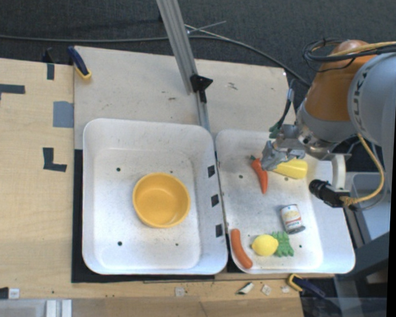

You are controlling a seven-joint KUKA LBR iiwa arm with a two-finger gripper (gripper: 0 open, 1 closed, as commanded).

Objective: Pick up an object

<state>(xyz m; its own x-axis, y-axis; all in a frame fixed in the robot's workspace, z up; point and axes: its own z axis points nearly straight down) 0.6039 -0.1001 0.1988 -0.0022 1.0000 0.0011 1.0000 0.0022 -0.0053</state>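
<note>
The nearest candidate for pickup is the orange carrot point(260, 176), lying lengthwise at the far left of the right bin point(332, 257), its upper end just under the gripper point(273, 158). The gripper hangs low over that end, and whether it is apart, together or clamped on anything cannot be told from this angle (the wrist body covers the tips), so no hold is confirmed. A yellow block point(291, 169) lies just beside the carrot on its right, near enough to crowd a descent on that side. Further toward the near edge lie a small can point(291, 218), a lemon point(264, 245) resting against a green leafy piece point(284, 244), and an orange sausage point(240, 248) by the bin's left wall. The left bin point(103, 202) holds a yellow bowl point(161, 199), well apart from the work.
</note>
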